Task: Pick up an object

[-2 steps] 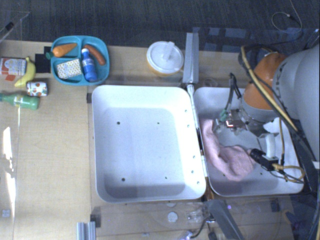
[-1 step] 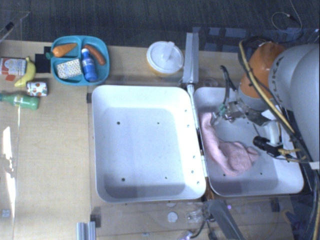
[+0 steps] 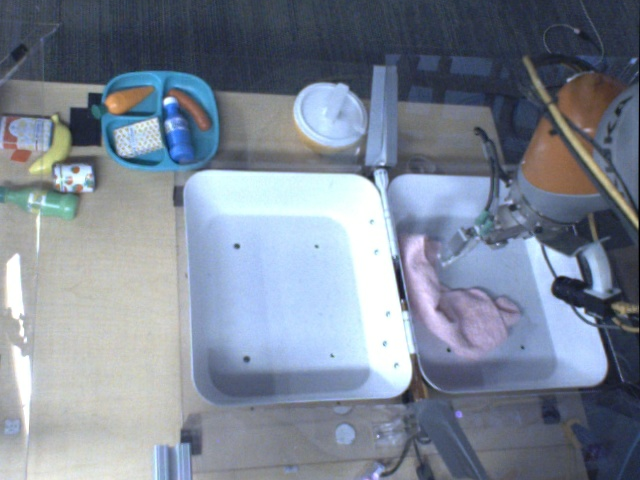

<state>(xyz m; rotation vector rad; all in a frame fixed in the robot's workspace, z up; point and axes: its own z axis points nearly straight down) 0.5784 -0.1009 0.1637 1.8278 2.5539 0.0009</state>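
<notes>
A pink cloth (image 3: 455, 303) lies crumpled in the right white bin (image 3: 570, 363), stretching from the bin's left wall toward its middle. My gripper (image 3: 447, 253) reaches in from the right and sits low over the cloth's upper end, just right of its top fold. Nothing visibly hangs from it. The grey arm with its orange band (image 3: 560, 153) rises behind at the right.
The left white bin (image 3: 215, 358) stands beside the right one, with a metal rail (image 3: 380, 118) behind their shared edge. Behind them sit a white lidded tub (image 3: 330, 115) and a blue tray (image 3: 205, 103) of toy food. A banana (image 3: 55, 146), a can (image 3: 73, 177) and a green bottle (image 3: 40, 202) lie far left.
</notes>
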